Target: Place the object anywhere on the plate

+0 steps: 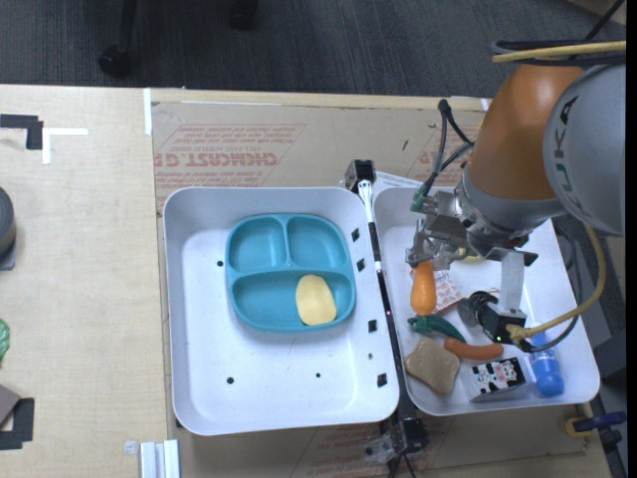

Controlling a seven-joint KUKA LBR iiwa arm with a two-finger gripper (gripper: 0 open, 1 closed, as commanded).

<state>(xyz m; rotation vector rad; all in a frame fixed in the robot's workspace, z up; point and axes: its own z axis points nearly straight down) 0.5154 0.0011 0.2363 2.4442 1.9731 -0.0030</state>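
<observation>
Plate (269,267) in left bin (199,366) holds yellow piece (317,300).

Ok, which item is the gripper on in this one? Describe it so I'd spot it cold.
Look in the right bin, under the grey arm. At the bin's left side, below the gripper, hangs an orange carrot-shaped piece, upright, its top between the fingers. Its plain orange colour sets it apart from the brown bread slice and the blue bottle lower down.
</observation>
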